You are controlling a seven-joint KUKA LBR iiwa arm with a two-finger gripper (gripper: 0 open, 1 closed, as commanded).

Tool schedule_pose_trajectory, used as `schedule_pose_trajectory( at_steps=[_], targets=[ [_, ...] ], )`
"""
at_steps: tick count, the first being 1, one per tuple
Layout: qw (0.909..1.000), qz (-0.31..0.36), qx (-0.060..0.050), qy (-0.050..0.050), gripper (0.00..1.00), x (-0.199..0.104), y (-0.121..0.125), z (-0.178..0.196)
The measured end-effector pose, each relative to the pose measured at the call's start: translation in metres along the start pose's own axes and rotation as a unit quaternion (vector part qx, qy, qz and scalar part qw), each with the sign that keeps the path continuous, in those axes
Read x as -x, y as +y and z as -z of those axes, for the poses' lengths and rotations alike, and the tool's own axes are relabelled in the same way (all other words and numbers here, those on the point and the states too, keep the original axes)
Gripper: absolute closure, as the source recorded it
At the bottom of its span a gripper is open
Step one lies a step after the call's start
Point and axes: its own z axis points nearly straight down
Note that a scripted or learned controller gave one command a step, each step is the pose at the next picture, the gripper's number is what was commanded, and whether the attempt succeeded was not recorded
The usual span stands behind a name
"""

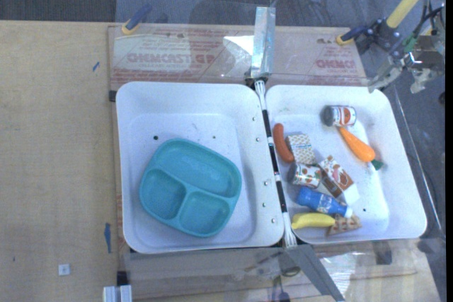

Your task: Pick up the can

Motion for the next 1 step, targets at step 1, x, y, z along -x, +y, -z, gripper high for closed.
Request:
schedule_pose_trajectory(
  at_steps=[1],
  targets=[
    [0.9979, -0.064, 0.003, 0.001, 0.00, -0.0060, 0.0276, -0.1576]
  ],
)
